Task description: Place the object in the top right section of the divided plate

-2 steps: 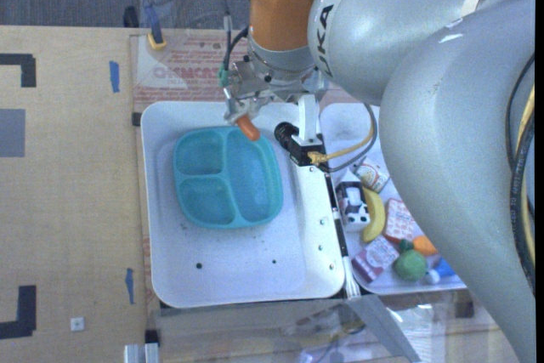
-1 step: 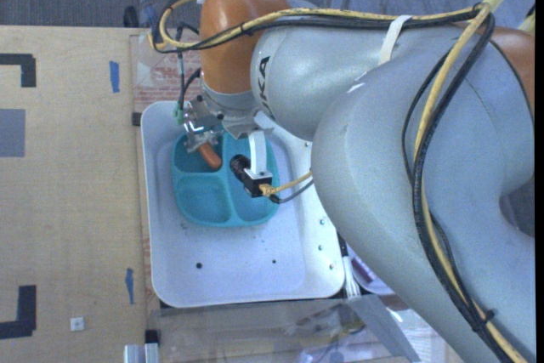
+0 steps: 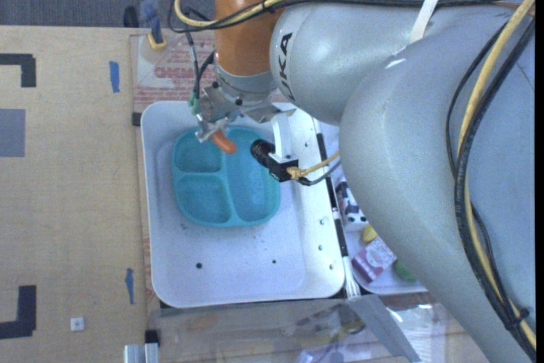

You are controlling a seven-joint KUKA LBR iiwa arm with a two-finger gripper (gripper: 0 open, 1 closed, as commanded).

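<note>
The camera view looks down on the counter [image 3: 68, 208] with a white bin [image 3: 229, 268] in the middle. In this bin lies a blue divided plate [image 3: 225, 183] with three sections. The grey arm [image 3: 382, 98] with the orange band [image 3: 246, 13] comes in from the right and covers most of the second bin. Its hand [image 3: 211, 127] is over the upper edge of the plate. A small orange object [image 3: 223, 144] is at the fingertips, above the plate's top part, near the divider. If the fingers are clamped on it, I cannot tell.
</note>
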